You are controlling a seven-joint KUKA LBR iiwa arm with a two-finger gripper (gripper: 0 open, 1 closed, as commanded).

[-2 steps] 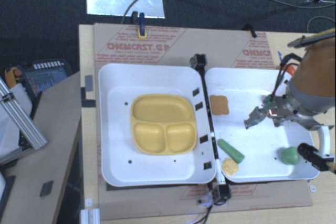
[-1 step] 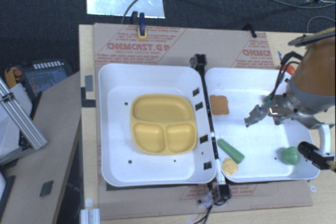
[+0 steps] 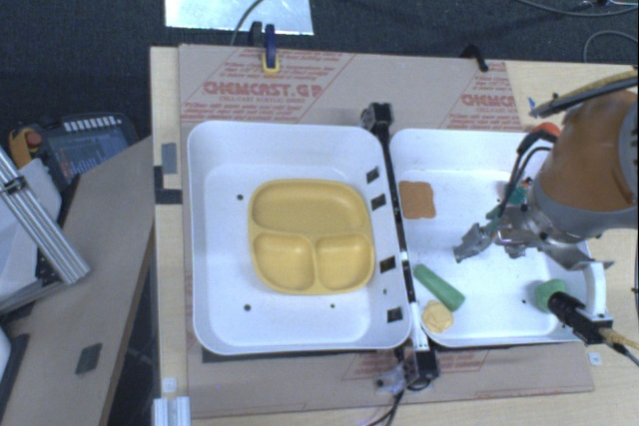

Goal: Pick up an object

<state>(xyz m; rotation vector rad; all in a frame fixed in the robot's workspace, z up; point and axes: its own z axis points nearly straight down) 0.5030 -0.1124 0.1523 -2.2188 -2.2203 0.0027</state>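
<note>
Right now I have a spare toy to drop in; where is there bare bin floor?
Left bin: bare strips around the yellow tray. Right bin: bare along the far wall above the brown piece. Crowded near the green cylinder, yellow disc and gripper.

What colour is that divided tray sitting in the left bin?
The divided tray is pale yellow, seen best in the camera view from above.
</note>
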